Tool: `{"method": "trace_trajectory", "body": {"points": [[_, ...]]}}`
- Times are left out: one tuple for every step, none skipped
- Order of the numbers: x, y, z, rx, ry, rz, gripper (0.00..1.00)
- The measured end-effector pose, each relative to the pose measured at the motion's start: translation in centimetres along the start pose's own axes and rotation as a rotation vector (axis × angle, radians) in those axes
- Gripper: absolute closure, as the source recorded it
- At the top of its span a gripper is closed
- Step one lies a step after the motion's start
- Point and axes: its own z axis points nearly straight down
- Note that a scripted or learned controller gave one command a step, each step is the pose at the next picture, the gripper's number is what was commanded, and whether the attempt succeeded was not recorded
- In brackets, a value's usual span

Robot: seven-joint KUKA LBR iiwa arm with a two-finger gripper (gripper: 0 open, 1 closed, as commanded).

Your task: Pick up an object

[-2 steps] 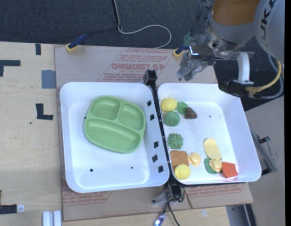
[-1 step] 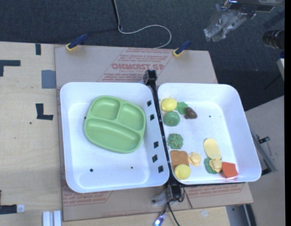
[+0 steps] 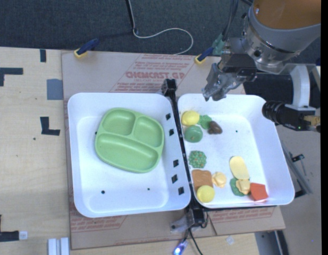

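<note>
The gripper (image 3: 212,93) hangs over the right bin's (image 3: 270,142) far-left corner; whether the jaws are apart, hard to tell. Toy food (image 3: 193,133) lies along that bin's left and near edges.

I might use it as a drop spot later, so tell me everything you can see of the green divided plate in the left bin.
The light green divided plate looks like smooth moulded plastic, rounded-rectangular, with three compartments: one long one along its near side and two smaller ones behind. It lies flat and right side up, turned at a slant, on the floor of the left shallow white bin, towards the bin's far half. Nothing sits in it, and it touches only the bin floor.
</note>
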Motion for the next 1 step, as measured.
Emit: {"method": "trace_trajectory", "body": {"points": [[4.17,-2.16,4.54,-0.001,-0.002,0.002,1.00]]}}
